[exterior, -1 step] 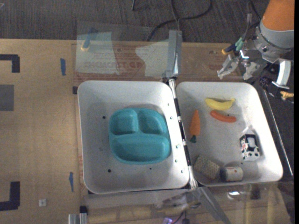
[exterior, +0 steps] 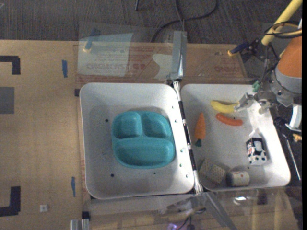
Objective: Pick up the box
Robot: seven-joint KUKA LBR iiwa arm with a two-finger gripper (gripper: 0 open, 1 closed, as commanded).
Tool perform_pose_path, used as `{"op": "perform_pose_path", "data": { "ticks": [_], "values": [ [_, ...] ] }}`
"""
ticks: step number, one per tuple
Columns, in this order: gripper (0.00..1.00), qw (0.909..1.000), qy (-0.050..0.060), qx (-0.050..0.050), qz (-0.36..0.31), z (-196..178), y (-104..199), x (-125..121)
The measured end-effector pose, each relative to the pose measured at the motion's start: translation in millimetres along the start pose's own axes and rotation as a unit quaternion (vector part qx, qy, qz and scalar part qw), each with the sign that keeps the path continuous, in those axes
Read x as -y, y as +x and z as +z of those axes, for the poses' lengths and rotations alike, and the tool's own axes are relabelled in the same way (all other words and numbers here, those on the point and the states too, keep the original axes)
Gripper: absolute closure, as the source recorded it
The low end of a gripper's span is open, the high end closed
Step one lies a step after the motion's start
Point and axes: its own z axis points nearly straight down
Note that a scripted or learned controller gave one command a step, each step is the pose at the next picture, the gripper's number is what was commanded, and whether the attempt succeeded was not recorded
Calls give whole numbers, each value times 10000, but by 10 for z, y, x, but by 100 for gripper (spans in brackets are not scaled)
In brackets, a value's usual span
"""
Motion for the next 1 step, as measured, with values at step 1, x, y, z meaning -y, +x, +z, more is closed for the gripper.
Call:
{"op": "perform_pose_path", "data": {
  "ticks": [1],
  "values": [
    [0, 9998, 10, -7, 184, 106, 230, 95]
  ]
}}
